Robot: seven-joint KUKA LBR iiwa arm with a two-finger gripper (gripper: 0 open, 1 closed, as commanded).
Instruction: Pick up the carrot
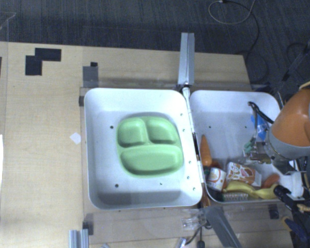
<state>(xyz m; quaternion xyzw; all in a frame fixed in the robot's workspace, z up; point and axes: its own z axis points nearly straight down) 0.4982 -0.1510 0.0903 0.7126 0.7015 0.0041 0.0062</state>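
Observation:
The carrot (pixel 204 150) is a slim orange piece lying lengthwise against the left wall of the right bin (pixel 222 112), pointing away from the front. My gripper (pixel 254 150) hangs over the right half of that bin, below the arm's orange band (pixel 297 124). It stands well to the right of the carrot and apart from it, just above a printed packet (pixel 243 172).
A small can (pixel 215 179), a banana (pixel 250 192) and a red item (pixel 271 180) crowd the right bin's front edge near the carrot's near end. The left bin (pixel 101 138) holds a green divided plate (pixel 147 144). A metal divider (pixel 186 61) runs between the bins.

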